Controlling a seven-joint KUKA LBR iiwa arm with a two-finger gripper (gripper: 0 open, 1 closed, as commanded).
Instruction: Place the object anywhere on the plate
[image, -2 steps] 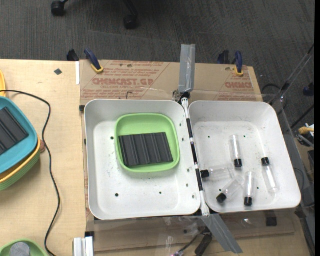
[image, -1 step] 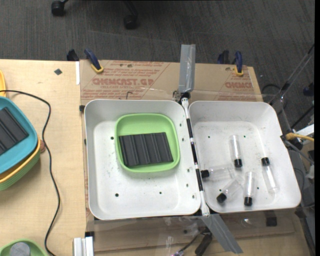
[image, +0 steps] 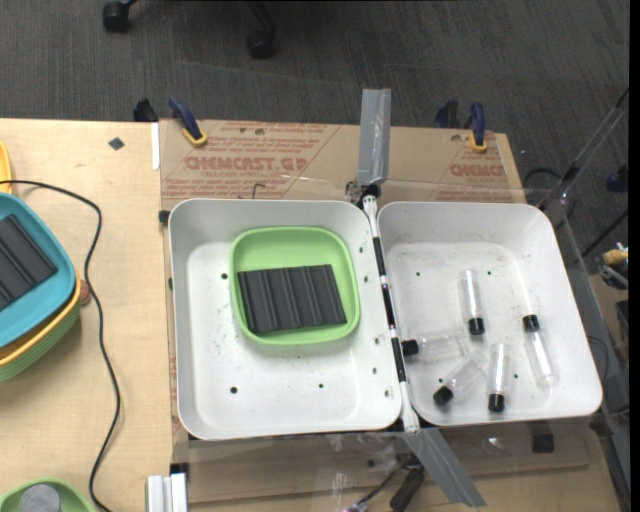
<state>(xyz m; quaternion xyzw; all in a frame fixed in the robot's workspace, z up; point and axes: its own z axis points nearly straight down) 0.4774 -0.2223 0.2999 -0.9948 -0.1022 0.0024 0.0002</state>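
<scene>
The green plate (image: 293, 287) sits in the left bin (image: 200, 390), toward its upper middle, with a dark ribbed mat (image: 291, 299) lying flat on it. Right of the plate, across the divider where the two rims meet, the right bin (image: 560, 250) holds the candidates — several clear tubes with black caps. One tube (image: 469, 301) stands nearest the plate's level, another (image: 537, 347) lies further right, a third (image: 496, 376) and a fourth (image: 452, 385) cluster below, and one (image: 428, 345) lies close to the divider. They're scattered, some nearly touching, all well apart from the plate. Nothing of the task's object rests on the plate yet, so this looks like the very start: the pick is still to come. As for the gripper, I cannot tell its state from this view. The next move, I'd judge, calls for reaching into the right bin, choosing a tube with room around it — the upper one seems least crowded — then carrying it left over the divider.
</scene>
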